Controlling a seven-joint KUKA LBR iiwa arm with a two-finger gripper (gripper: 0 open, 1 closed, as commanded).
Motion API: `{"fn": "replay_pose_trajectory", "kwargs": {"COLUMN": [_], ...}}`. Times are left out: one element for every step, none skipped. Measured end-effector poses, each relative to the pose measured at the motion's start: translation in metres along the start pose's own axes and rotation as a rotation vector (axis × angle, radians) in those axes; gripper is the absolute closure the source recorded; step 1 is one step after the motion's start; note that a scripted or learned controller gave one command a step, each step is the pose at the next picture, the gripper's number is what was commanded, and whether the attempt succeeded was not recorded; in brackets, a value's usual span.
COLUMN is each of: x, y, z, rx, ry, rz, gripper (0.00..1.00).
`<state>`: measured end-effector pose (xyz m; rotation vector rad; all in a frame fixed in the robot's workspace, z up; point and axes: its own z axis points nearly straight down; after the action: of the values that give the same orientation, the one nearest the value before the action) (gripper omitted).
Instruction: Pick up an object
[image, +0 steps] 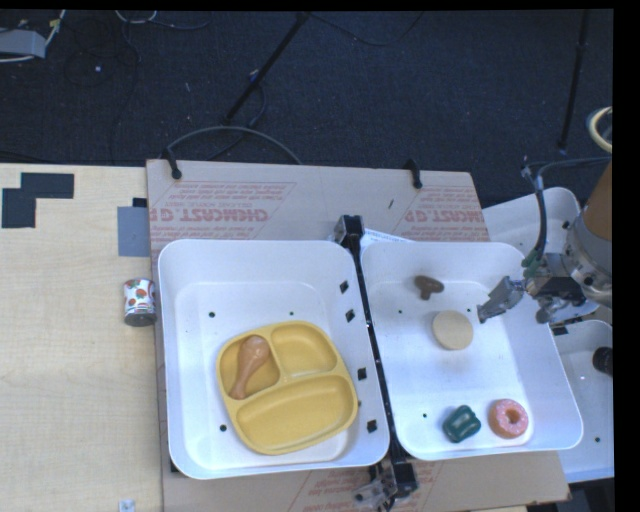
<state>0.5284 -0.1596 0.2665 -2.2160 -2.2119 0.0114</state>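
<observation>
You have two white bins side by side: the left bin (190, 300) and the right bin (540, 400). In the left bin lies one yellow tray (300, 405) with three compartments, and one drumstick (250, 365) rests in its upper left compartment. In the right bin you can count four loose things: one brown piece (428, 287) near the far wall, one cream disc (452, 330) just below it, one green block (461, 424) near the front, and one pink donut (508, 418) just beside the block. The gripper (520, 298) hangs over the right bin's right side, apart from all four; you cannot tell from here whether its jaws are apart or together, and nothing shows between them. The bins sit on a cardboard sheet (250, 205) over a pale wooden bench (70, 380). One small can (139, 301) lies on the bench just left of the left bin. Beyond the bench you see dark carpet (300, 80) with cables across it.
</observation>
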Motion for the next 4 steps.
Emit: {"fn": "replay_pose_trajectory", "kwargs": {"x": [0.000,0.003,0.010,0.010], "y": [0.002,-0.002,0.001,0.002], "z": [-0.006,0.039,0.100,0.165], "rx": [-0.011,-0.005,-0.004,-0.003], "ry": [-0.002,0.000,0.001,0.001], "rz": [-0.002,-0.002,-0.002,-0.002], "gripper": [0.00,0.00,0.00,0.00]}}
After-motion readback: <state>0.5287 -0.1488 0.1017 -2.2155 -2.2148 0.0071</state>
